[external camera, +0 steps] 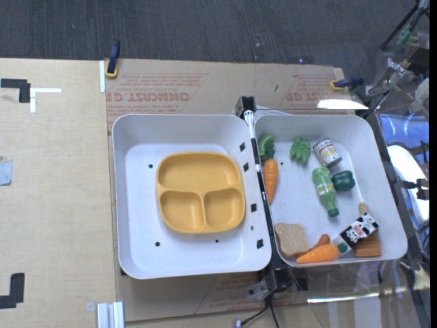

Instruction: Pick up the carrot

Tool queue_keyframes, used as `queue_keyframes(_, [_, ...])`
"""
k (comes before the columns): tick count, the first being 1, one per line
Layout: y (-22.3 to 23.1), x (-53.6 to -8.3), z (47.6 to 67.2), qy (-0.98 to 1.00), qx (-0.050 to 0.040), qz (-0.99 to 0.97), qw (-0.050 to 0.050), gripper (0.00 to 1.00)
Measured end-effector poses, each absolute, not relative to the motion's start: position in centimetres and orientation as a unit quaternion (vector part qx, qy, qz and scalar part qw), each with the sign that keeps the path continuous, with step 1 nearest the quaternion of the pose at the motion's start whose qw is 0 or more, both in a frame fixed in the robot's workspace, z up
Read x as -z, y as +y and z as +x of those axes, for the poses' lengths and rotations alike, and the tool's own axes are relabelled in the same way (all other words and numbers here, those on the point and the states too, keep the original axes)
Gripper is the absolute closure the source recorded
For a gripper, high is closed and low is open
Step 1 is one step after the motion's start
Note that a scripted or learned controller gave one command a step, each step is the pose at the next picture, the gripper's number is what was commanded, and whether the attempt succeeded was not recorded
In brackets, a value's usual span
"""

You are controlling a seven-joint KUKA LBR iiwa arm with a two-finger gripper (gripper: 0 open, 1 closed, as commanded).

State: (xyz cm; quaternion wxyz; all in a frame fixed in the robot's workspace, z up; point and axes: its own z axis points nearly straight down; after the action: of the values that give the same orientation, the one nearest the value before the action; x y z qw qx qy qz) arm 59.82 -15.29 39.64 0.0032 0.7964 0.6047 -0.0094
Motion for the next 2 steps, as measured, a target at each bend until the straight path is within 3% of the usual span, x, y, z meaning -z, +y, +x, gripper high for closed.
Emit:
queue_keyframes(1, [-15.30,-40.33,60.01,0.607,0.0118,0.795,0.004,1.00])
queue_keyframes(2, [-15.30,-40.32,60.01,0.606,0.0118,0.795,0.004,0.00])
